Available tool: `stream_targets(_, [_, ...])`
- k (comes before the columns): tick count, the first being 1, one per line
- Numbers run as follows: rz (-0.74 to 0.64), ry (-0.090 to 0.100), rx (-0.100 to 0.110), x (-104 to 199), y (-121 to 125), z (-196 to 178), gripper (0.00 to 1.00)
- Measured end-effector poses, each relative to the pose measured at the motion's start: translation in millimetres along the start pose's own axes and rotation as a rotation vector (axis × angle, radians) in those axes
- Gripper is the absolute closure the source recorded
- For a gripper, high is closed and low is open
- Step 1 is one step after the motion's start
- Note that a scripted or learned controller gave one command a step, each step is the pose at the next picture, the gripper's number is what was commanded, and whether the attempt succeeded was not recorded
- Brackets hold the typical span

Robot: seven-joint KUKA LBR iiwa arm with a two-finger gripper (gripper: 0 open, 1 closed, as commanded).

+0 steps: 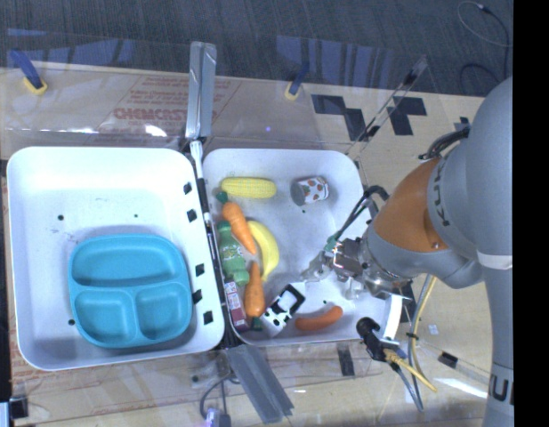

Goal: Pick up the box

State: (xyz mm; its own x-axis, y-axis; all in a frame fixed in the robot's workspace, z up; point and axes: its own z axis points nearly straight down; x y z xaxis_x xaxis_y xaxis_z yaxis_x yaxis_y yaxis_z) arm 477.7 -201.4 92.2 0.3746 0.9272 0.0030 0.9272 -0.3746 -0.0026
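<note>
The box (283,308) is a small black-and-white carton lying near the front wall of the right bin (350,172), between an orange carrot (254,294) and a reddish sausage (318,318). My gripper (327,263) hangs over the right part of that bin, up and to the right of the box and apart from it. Nothing shows in its grasp. The grey arm with its orange band (416,216) reaches in from the right and hides the bin's right wall.
The right bin also holds a corn cob (248,187), a small patterned cup (310,190), a second carrot (240,225), a banana (267,247) and a green bottle (230,261). In the left bin (43,176) sits a blue divided tray (130,289).
</note>
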Motion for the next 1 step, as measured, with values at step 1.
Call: stream_targets(1, [0.006, -0.002, 0.001, 57.6, -24.6, 1.5, 0.00])
